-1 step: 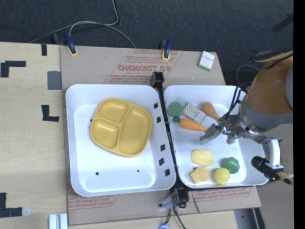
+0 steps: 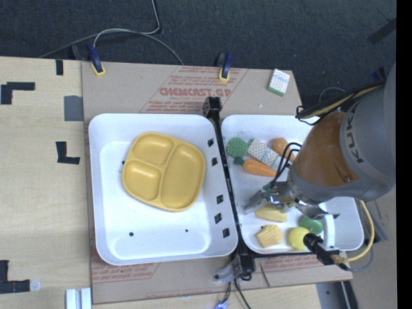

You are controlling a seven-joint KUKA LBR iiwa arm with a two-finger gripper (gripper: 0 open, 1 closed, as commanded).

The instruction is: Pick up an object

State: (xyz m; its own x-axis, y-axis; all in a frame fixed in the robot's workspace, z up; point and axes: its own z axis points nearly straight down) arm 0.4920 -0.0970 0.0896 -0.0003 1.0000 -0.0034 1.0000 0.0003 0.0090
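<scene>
arm low over the right bin of toy food

the gripper (image 2: 261, 198) hangs in the right bin (image 2: 351, 237), its fingers spread apart with nothing between them, just above a pale yellow piece (image 2: 271, 214). a carrot (image 2: 259, 168) lies just above it, a corn cob (image 2: 268, 236) below. the left bin (image 2: 106, 230) holds a yellow divided plate (image 2: 163, 170).

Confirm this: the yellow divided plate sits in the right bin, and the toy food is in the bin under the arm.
Wrong bin: the camera view shows the yellow divided plate in the left bin. The toy food, such as the carrot, does lie in the right bin under the arm.
</scene>
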